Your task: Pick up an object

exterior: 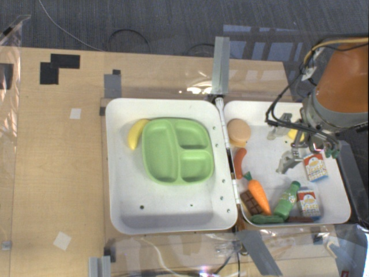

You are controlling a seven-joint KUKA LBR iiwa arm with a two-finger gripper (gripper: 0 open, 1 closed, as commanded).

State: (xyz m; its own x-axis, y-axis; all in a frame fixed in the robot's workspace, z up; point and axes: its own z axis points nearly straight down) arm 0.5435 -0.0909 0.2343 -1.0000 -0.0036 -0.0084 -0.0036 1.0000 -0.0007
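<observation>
Currently logging from the overhead camera, left to right. Left bin (115, 172) on the desk (52, 172): a green divided plate (176, 150) sits in the middle, with a banana (136, 133) just beside its upper left edge, touching or nearly so. None of that is near the arm.

Right bin (259, 149): along its left wall I see a round bun (238, 131), then a red sausage (238, 161) lying lengthwise below it. Lower down, a chocolate bar (249, 202), a carrot (259, 196) running diagonally from upper left to lower right, a green bottle (287, 200) tilted beside it, and a small carton (308, 203) near the lower right corner.

The end effector (292, 159) hangs over the right half of this bin. Its fingers point down toward bare bin floor; I see nothing between them, and I cannot tell how far apart they stand.

Nearest candidate, in my judgement, is a second small carton (315, 167), lying just to the right of the fingertips in this view, long axis roughly up-down and slightly tilted. A short shift rightward looks needed before any closing. The green bottle is the next nearest, below the fingertips; the carrot lies farther, below and left.
</observation>
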